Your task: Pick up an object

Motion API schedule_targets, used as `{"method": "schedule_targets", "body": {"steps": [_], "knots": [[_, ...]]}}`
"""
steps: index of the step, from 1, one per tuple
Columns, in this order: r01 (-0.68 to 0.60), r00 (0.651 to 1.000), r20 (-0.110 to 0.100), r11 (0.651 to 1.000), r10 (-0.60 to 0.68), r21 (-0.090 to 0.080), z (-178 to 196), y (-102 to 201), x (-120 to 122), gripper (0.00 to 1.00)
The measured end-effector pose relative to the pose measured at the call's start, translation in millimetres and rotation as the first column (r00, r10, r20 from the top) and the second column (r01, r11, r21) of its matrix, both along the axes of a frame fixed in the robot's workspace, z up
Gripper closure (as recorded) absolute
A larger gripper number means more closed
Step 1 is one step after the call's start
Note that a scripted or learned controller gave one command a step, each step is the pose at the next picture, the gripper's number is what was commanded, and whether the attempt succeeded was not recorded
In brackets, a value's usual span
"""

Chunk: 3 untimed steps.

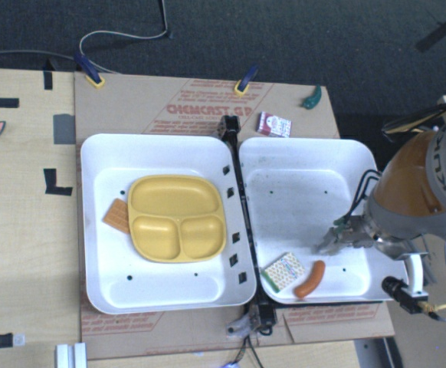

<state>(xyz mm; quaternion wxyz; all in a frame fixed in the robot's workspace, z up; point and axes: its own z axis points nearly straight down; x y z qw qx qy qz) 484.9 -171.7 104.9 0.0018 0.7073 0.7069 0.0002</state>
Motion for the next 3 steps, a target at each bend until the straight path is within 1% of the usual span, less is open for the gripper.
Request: {"method": "schedule_targets", "body": {"steps": [3], "knots": [[-0.002,1.000,-0.003,1.000,0.002,0.003,27.5,1.7,0.6,1.00]]}}
